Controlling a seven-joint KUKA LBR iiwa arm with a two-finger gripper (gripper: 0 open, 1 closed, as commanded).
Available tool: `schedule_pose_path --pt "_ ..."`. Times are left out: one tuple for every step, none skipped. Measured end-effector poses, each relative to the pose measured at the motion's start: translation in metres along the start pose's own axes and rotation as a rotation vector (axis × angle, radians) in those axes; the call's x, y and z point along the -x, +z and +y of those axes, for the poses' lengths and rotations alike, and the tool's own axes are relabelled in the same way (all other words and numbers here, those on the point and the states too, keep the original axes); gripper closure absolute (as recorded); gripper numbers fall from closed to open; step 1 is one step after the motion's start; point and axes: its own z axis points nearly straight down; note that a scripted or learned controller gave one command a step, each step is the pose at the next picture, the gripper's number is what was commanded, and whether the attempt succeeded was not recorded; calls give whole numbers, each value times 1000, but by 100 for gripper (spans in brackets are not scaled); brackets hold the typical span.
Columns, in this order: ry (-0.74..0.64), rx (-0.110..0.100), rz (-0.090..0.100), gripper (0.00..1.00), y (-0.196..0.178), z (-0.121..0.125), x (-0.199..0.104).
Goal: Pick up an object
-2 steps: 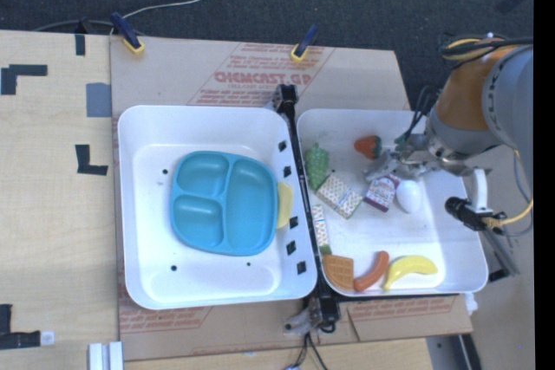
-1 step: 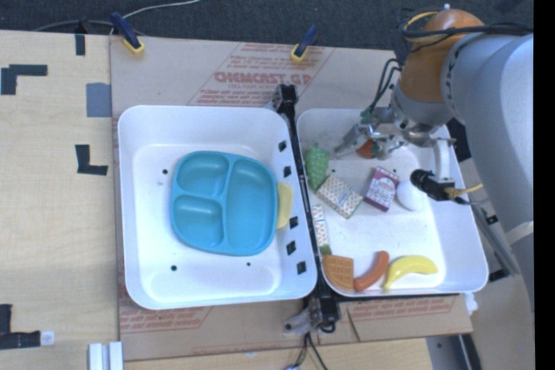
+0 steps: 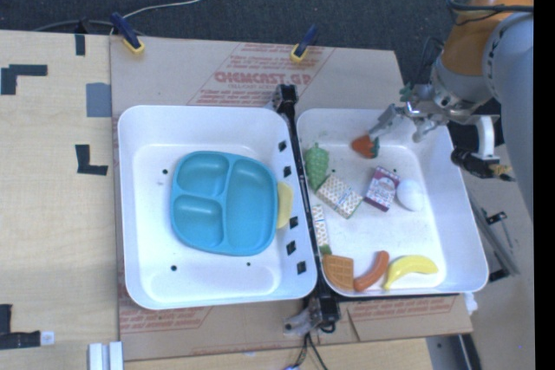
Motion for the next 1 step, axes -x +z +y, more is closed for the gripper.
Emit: schedule_pose_path --pt "-1 0 1 0 53 0 -51"
